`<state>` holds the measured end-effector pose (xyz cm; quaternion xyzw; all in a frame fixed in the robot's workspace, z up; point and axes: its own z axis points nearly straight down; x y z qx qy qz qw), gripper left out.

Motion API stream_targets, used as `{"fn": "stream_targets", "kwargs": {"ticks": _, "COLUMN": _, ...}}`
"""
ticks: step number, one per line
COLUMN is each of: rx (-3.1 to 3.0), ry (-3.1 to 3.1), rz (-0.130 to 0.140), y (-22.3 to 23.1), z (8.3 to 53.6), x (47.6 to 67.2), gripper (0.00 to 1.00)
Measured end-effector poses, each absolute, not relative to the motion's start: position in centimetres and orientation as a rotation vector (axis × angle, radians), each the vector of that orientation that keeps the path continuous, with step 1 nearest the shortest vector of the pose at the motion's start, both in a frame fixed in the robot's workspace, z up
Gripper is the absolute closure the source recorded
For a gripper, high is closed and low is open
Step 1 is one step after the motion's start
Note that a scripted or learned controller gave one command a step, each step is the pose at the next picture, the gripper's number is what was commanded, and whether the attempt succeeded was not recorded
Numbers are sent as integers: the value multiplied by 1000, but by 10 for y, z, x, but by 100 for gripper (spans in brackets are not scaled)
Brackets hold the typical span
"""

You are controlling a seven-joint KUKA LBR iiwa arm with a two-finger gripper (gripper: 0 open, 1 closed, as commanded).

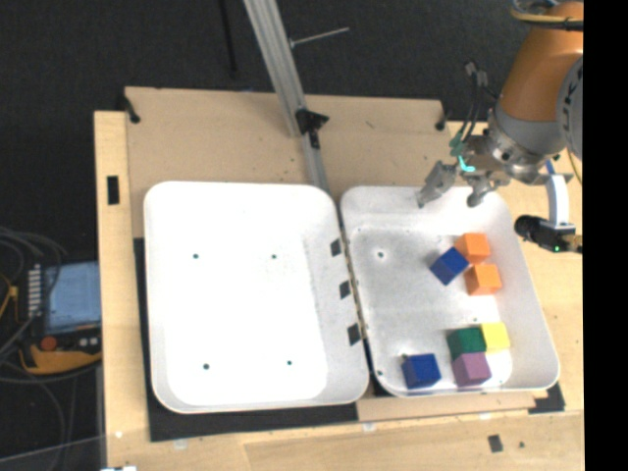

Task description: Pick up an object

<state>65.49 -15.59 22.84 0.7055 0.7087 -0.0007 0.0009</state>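
Orange blocks [480, 263] sit untouched in the right bin [392, 214]; the gripper [453, 188] hovers above, fingers apart, ready to descend.

A small blue cube [448, 265] lay in the upper middle of the right-hand shallow white bin [392, 214], turned cornerwise to the bin's edges. Just beside it, up and to the right, sat a small orange cube [477, 246], and a second orange cube [483, 279] lay just below that one, the three forming a tight cluster. Near the bin's lower right corner stood another group: a dark green cube [466, 341] touching a yellow cube [496, 337] on its right, with a purple cube [472, 368] directly below the green one. A second blue cube [421, 371] rested a little to the left of the purple one, close to the bin's lower edge.
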Motion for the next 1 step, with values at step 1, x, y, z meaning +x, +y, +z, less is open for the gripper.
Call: {"fn": "stream_targets", "kwargs": {"ticks": 1, "rx": 2223, "ry": 2220, "rz": -7, "y": -161, "z": 186, "x": 652, "gripper": 0}}
